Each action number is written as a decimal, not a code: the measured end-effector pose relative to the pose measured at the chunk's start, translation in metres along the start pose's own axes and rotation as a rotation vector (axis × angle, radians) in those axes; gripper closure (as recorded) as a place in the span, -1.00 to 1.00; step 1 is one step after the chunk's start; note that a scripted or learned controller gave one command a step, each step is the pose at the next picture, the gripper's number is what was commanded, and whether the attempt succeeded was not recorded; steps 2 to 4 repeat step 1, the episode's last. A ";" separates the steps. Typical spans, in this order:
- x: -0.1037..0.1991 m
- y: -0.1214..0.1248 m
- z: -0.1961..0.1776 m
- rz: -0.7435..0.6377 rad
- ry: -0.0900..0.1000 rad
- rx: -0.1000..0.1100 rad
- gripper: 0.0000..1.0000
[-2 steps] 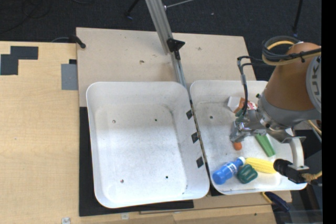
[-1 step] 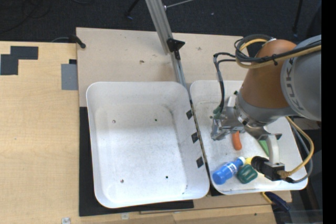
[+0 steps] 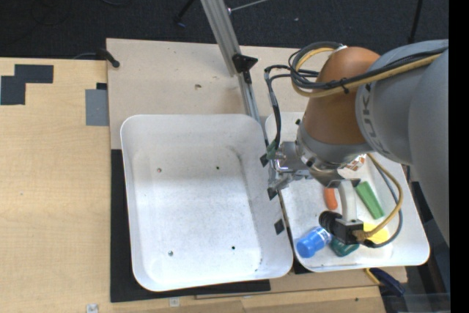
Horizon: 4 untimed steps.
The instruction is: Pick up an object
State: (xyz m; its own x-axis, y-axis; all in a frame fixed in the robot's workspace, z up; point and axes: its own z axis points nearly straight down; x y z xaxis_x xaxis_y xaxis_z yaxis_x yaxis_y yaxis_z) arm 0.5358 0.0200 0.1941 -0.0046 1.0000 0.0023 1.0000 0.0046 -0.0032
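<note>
The grey arm with its orange band reaches over the right bin [image 3: 415, 251] from the right. My gripper [image 3: 281, 174] hangs low at that bin's left edge, close to the wall it shares with the left bin [image 3: 192, 190]. In the right bin lie a blue cylinder [image 3: 311, 242], a green stick [image 3: 368, 199], a small orange piece [image 3: 331, 197], a yellow object [image 3: 378, 234] and a teal object [image 3: 344, 249]. The blue cylinder lies nearer the front than the gripper. The arm hides much of the right bin's back half.
A slanted aluminium rail [image 3: 218, 18] rises behind the bins and ends near the gripper. A partly hidden red and white item [image 3: 355, 166] peeks out under the wrist. The wooden bench [image 3: 51, 179] spreads to the left.
</note>
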 end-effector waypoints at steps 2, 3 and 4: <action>0.053 0.007 -0.019 0.000 -0.002 -0.002 1.00; 0.053 0.007 -0.019 0.000 -0.002 -0.002 1.00; 0.053 0.007 -0.019 0.000 -0.002 -0.002 1.00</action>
